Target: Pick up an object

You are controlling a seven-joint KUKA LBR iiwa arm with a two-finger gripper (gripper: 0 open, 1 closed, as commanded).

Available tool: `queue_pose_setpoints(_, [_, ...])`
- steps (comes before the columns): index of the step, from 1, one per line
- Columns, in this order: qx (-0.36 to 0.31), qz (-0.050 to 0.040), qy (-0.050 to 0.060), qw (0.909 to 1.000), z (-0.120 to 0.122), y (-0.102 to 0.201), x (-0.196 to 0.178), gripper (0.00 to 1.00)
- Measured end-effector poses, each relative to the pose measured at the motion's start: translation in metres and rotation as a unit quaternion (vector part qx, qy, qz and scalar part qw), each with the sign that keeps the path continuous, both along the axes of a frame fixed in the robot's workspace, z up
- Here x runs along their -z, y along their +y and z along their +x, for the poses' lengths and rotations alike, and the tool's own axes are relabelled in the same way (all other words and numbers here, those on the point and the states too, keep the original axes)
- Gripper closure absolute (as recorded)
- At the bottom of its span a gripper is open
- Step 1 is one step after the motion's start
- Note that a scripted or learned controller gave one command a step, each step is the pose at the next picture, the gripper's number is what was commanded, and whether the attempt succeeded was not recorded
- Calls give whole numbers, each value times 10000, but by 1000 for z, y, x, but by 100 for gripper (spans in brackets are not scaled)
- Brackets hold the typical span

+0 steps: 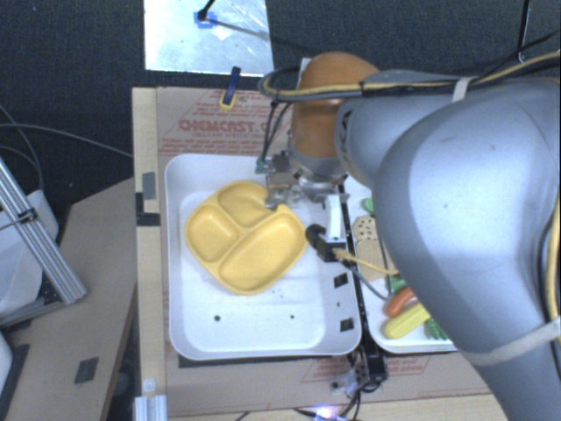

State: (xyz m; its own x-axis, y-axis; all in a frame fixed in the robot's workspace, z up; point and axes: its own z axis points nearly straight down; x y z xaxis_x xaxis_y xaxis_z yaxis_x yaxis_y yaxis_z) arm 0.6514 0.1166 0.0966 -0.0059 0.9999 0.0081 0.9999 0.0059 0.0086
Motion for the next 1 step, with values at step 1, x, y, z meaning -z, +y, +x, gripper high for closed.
queue_pose_setpoints(1, [9,-26,-24,10000,-78,-22,-250,100])
